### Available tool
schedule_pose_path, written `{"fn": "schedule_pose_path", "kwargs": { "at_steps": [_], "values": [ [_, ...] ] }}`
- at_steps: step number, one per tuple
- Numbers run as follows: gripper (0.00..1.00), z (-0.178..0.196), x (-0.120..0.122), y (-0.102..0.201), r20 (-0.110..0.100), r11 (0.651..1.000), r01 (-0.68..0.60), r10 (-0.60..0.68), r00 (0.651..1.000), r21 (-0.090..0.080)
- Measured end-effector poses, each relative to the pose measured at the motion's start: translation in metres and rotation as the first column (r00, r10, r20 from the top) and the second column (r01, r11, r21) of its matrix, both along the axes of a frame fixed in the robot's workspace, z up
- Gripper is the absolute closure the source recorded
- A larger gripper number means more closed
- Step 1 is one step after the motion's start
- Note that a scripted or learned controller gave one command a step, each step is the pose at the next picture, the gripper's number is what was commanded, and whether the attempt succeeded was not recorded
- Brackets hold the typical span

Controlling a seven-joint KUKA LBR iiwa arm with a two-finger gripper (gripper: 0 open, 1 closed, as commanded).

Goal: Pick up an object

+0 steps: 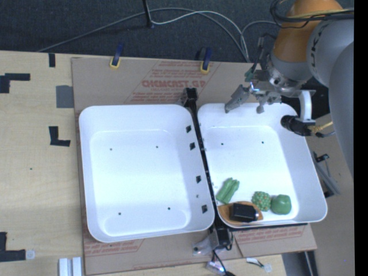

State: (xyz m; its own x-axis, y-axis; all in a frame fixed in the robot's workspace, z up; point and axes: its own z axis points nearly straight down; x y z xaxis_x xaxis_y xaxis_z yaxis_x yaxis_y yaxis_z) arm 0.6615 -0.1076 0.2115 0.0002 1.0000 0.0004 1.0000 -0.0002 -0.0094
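Note:
My gripper [248, 103] hangs above the far edge of the right bin [299, 154], its two fingers spread open with nothing between them. The objects lie far from it, in that bin's near corner. A green ridged piece [228, 190] rests nearest the divider. Beside it a black block [243, 213] sits on an orange disc [225, 212]. Further right lie a bumpy green piece [261, 199] and a smooth green piece [281, 204].
The left bin [138, 171] stands beside the right one, joined by a black divider with clips [198, 154]. Both rest on a cardboard sheet [161, 82] held by blue and yellow clamps. Cables run across the dark floor behind.

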Motion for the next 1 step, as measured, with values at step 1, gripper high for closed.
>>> {"fn": "schedule_pose_path", "kwargs": {
  "at_steps": [1],
  "values": [
    [0.00, 0.0055, 0.0018, 0.0002, 0.009, 1.000, -0.001, 0.001, 1.000, 0.000]
  ]
}}
